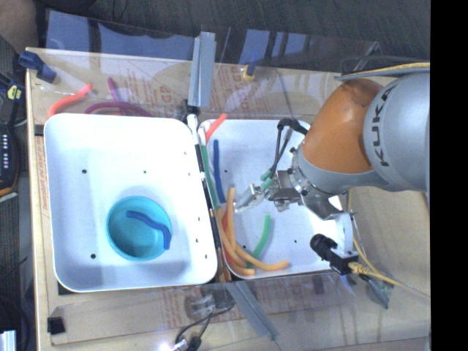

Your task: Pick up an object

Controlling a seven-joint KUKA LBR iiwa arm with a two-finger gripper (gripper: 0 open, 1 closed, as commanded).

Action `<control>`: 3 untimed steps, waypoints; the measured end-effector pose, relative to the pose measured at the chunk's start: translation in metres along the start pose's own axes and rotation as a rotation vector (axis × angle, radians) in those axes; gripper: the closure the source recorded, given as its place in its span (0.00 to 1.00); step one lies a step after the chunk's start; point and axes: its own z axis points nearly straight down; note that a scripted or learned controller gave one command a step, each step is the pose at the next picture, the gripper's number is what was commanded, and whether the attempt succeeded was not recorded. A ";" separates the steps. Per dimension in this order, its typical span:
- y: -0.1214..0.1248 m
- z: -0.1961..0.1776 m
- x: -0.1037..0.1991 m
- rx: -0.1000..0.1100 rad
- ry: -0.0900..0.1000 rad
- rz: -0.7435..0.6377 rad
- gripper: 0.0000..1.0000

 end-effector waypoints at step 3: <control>-0.014 0.109 -0.061 -0.004 -0.002 0.010 1.00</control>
